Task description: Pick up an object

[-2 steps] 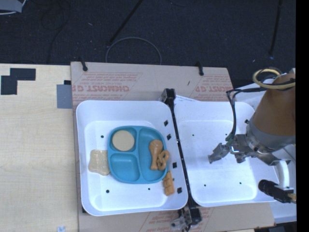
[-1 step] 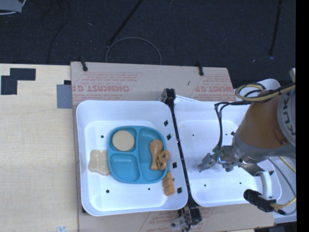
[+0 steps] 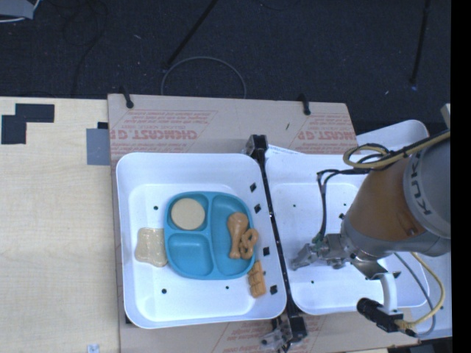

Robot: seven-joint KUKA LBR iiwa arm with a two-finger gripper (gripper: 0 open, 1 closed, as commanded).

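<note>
Camera view showed the gripper [image 3: 303, 258] low over the right bin [image 3: 309, 300], near its left wall; whether it was clenched or released could not be told. In the left bin [image 3: 147, 175] lay a blue divided tray [image 3: 197, 259] holding a round cracker [image 3: 187, 213] and a tan pretzel-like toy [image 3: 241, 235]. A pale bread-shaped piece [image 3: 151, 246] touched the tray's left edge, and an orange-brown piece [image 3: 257, 279] lay at its lower right corner.

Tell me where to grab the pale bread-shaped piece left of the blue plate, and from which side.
Probably from straight above, fingers closing across the narrower width of the bread piece. It lies flat on the left bin floor, its right edge against the blue plate.
</note>
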